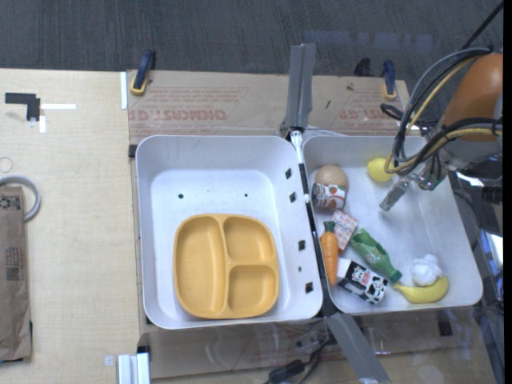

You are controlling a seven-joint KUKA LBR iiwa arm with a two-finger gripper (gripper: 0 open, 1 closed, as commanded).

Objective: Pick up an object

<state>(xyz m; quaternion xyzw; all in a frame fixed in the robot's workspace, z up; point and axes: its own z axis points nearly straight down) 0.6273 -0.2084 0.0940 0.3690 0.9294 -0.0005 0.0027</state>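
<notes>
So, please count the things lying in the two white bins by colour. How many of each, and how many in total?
Yellow: 3 — divided plate, lemon, banana
Orange: 1 — carrot
Green: 1 — green packet
White: 1 — white lump
Black and white: 1 — small carton
Mixed print: 2 — round tub, small wrapper
Total: 9
</notes>
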